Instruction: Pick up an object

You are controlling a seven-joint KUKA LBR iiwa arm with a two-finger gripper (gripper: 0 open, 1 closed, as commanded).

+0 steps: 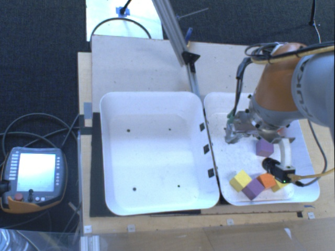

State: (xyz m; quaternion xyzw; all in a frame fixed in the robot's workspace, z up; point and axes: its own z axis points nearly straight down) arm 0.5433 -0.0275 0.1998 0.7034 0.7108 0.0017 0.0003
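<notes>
My gripper hangs low over the upper left part of the right bin, below the orange wrist band. A light purple block lies just right of it, partly under the wrist. At the bin's front sit a yellow block, a darker purple block and an orange block, close together. A small yellowish piece peeks out behind the orange one. I see nothing held in the gripper.
The left bin adjoins the right one, with black tabs along the shared rim. A slanted metal pole crosses the back of the bench. A teach pendant lies on the floor at the left. A black cabled part hangs beside the wrist.
</notes>
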